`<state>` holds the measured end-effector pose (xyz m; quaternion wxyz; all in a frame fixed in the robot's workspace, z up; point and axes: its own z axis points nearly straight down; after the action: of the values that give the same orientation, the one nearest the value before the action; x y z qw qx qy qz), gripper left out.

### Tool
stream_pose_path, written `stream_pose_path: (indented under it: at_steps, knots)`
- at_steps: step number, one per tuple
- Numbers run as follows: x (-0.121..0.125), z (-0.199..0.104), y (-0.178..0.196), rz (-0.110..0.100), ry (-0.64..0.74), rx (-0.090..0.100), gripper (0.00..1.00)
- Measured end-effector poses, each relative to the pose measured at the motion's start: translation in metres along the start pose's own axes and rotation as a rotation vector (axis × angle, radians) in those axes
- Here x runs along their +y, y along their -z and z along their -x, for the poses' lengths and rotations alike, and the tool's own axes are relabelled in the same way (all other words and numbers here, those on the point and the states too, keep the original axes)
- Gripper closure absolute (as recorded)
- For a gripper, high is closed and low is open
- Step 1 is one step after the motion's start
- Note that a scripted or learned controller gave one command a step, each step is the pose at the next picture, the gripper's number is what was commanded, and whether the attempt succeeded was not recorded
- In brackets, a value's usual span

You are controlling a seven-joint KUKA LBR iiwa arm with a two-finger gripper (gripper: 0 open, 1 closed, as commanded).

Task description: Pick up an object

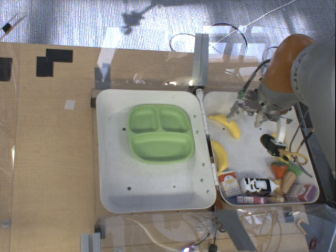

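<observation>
Fingers (234,111) stand spread apart with nothing between them, at the far end of the right bin (247,152). The gripper (247,115) hangs over that bin's upper part, just beside a banana (228,125) that lies near the wall shared with the left bin (113,159). One finger sits close to the banana's upper end; whether it touches cannot be told.

That banana looks like the likeliest target, being nearest and lying alone on bare bin floor. It is probably a toy (light, stiff, smooth-skinned), so it should lift easily but could slide or roll out of a loose pinch. The best hold is across its thick middle, with the fingers set square to its long axis. A grip near either tapered tip would tend to squeeze it out sideways.

A second banana (220,156) lies lower along the same wall, tight against it, which leaves little room for a finger on that side. The bin's near end is crowded with a carton (229,183), a carrot (279,168) and other small pieces packed together. A green plate (160,133) sits alone in the left bin, flat and wide, a poor fit for a pinch. Both bins rest on the counter (47,140).
</observation>
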<state>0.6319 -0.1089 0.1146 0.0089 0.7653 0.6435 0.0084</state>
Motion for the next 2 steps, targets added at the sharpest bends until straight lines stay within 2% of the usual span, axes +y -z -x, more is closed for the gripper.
stream_pose_path:
  at_steps: [1, 2]
  knots:
    - [-0.024, 0.042, -0.024, -0.011, -0.022, -0.002, 0.0]
    - [-0.021, 0.039, -0.011, -0.004, -0.02, 0.002, 1.0]
